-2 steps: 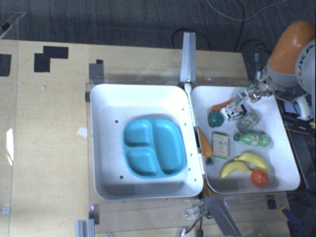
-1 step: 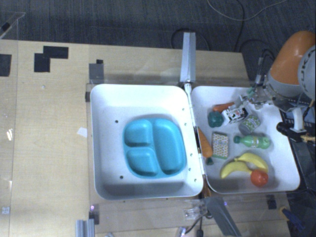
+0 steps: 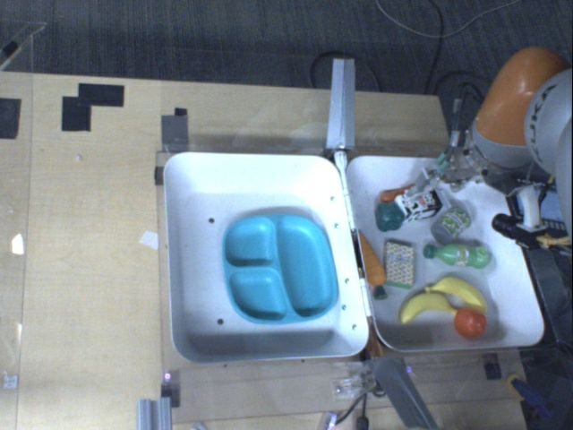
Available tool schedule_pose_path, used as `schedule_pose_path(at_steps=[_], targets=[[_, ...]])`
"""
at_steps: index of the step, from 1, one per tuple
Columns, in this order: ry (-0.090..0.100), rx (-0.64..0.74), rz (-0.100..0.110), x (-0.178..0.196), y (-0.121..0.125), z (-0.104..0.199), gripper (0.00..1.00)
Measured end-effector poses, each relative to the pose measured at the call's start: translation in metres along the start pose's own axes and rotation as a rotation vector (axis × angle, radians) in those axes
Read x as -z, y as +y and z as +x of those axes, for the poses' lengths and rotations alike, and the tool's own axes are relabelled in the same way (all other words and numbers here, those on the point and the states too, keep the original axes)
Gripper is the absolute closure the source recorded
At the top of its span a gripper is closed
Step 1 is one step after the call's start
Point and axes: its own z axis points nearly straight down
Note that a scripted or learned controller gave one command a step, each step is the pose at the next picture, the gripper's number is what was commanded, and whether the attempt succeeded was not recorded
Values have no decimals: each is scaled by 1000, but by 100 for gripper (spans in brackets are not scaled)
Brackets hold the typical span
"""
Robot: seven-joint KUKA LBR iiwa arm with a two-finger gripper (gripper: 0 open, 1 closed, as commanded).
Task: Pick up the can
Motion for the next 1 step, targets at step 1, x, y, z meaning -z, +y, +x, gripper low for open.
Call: schedule_pose_path(at_steps=[1], targets=[[7,4,-9,0,-11,-10,0]])
